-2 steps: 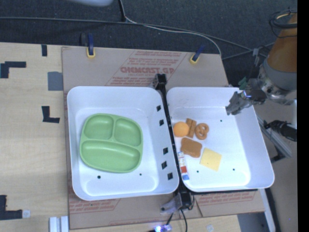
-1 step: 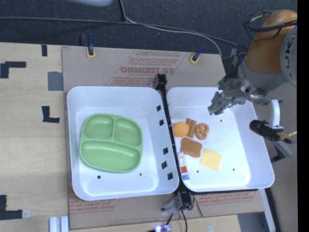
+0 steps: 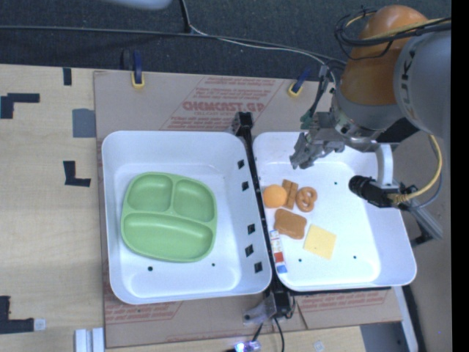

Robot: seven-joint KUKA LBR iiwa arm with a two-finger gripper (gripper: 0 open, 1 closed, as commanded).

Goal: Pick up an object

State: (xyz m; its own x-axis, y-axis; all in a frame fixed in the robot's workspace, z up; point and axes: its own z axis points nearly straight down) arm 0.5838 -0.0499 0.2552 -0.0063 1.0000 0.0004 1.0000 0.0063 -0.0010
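Note:
In the right bin (image 3: pixel 366 270) lie an orange ball-like piece (image 3: pixel 275 196), a brown pretzel (image 3: pixel 305 198), a brown toast-like slab (image 3: pixel 290 224), a yellow cheese square (image 3: pixel 320 241) and a small tube with red and blue ends (image 3: pixel 278 251) by the left wall. My gripper (image 3: pixel 305 155) hovers over the bin's far part, above and slightly right of the pretzel, with nothing seen between its fingers.
The left bin (image 3: pixel 124 152) holds a green divided plate (image 3: pixel 169 215). A black divider with clips (image 3: pixel 251 196) runs between the bins. Cables and a black fitting (image 3: pixel 370 190) hang over the right bin's right side. Cardboard (image 3: pixel 212 101) lies beneath both bins.

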